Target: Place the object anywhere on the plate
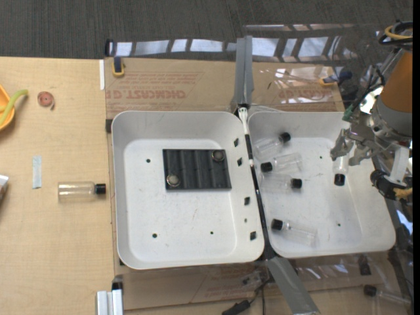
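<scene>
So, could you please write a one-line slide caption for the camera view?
End effector above right bin of clear vials; dark ridged plate in left bin.

A clear vial with a black cap [81,189] lies on its side on the wooden bench [52,241], left of the bins. Near it sit a small strip of tape [37,172], a round reddish disc [44,99], and a yellow-orange object [8,107] at the left edge.

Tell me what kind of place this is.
Probably a robot test bench in a lab: two white bins side by side, small clear vials scattered in the right one, and a robot arm reaching in.
</scene>
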